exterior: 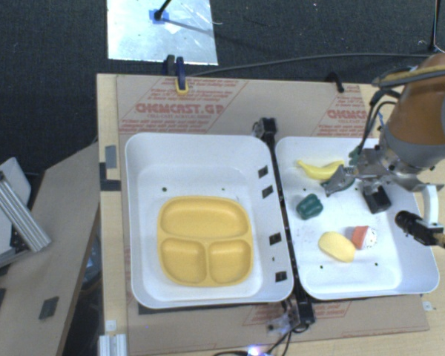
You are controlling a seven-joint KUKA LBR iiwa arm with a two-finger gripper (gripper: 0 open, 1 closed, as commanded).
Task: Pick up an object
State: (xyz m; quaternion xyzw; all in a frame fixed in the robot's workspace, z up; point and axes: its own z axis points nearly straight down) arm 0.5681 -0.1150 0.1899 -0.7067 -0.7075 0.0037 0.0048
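In the right bin (415, 277), going left to right: a green block (309, 206), a yellow banana (319, 170) lying roughly left-right, a yellow lemon-like piece (337, 246) and a small red-and-white item (364, 236). The claw (356, 183) stands spread, gripping nothing; the banana lies just to its left, nearest.

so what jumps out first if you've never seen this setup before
The big yellow divided tray filling the middle of the left bin draws the eye first. Next comes the grey and orange arm reaching in from the right, its gripper low over the right bin beside a yellow banana. Scattered below it lie a dark green piece, a yellow lemon-like piece and a small red and white piece.
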